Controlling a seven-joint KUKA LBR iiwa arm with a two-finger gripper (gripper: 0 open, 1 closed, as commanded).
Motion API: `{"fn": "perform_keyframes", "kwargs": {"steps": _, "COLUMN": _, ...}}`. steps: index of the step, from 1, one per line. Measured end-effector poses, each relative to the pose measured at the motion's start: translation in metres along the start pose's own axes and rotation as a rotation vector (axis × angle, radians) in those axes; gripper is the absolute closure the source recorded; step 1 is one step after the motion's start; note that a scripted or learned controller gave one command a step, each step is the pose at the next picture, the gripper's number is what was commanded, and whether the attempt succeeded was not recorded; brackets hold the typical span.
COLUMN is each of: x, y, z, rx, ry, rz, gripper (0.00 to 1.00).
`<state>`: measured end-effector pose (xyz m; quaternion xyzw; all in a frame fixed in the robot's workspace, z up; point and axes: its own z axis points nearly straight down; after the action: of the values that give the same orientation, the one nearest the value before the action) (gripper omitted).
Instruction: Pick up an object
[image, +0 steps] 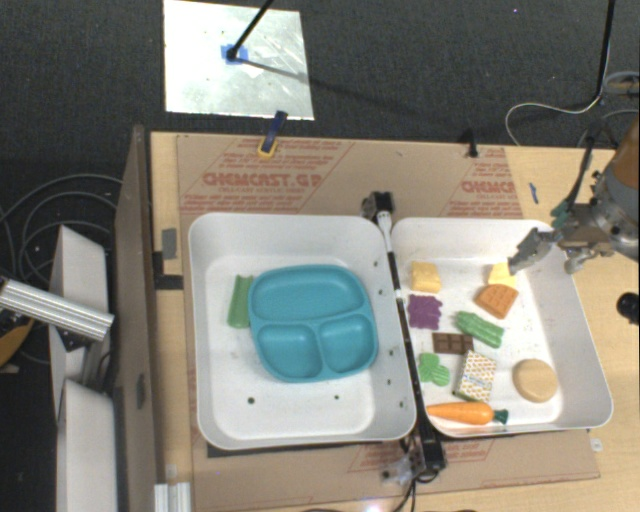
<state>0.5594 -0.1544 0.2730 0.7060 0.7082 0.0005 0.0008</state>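
Note:
My gripper hangs over the far right part of the right bin, its two fingers spread open with nothing between them. Its left fingertip is just above a yellow wedge and an orange waffle piece. Also in this bin lie a yellow block, purple grapes, a green pickle, a chocolate bar, a small green piece, a patterned box, a round bun and a carrot.
The left bin holds a blue divided plate with a green strip beside its left edge. A black divider runs between the bins. Cardboard lies under both.

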Motion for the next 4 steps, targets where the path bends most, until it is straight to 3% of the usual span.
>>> {"fn": "perform_keyframes", "kwargs": {"steps": 1, "x": -0.023, "y": 0.03, "z": 0.123, "rx": 0.007, "ry": 0.001, "rz": 0.002, "gripper": 0.0}}
{"fn": "perform_keyframes", "kwargs": {"steps": 2, "x": -0.022, "y": 0.027, "z": 0.192, "rx": 0.004, "ry": 0.001, "rz": 0.002, "gripper": 0.0}}
{"fn": "perform_keyframes", "kwargs": {"steps": 3, "x": -0.023, "y": 0.029, "z": 0.177, "rx": -0.004, "ry": -0.001, "rz": 0.001, "gripper": 1.0}}
{"fn": "perform_keyframes", "kwargs": {"steps": 4, "x": -0.023, "y": 0.029, "z": 0.178, "rx": -0.003, "ry": -0.001, "rz": 0.001, "gripper": 0.0}}
